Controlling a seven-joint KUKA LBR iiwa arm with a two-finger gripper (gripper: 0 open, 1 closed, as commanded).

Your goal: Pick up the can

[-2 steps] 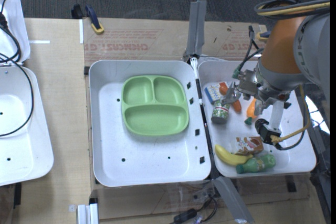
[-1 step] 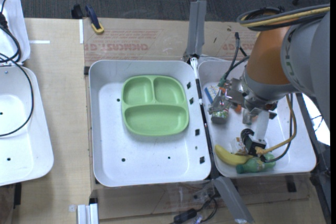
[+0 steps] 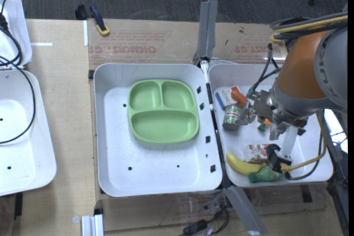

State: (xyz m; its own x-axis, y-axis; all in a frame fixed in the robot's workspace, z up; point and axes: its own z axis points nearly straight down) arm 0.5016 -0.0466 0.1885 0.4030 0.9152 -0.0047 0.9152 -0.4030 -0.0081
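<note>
The can (image 3: pixel 233 114), small with a green and white label, lies in the left part of the right bin (image 3: pixel 326 171). My gripper (image 3: pixel 241 120) reaches in from the right and sits right against the can, low over the bin floor. Its grey parts cover the can's right and lower sides. Whether the can is held cannot be made out. The arm's orange band and grey wrist (image 3: pixel 298 77) loom over the right side of this bin.
Around the can lie a blue and white box (image 3: pixel 223 98), an orange piece (image 3: pixel 239 96), a banana (image 3: pixel 242 164), a green item (image 3: pixel 264 176) and a printed packet (image 3: pixel 258 150). The left bin (image 3: pixel 110 135) holds a green divided plate (image 3: pixel 164 110). A grey post (image 3: pixel 207 30) stands between the bins.
</note>
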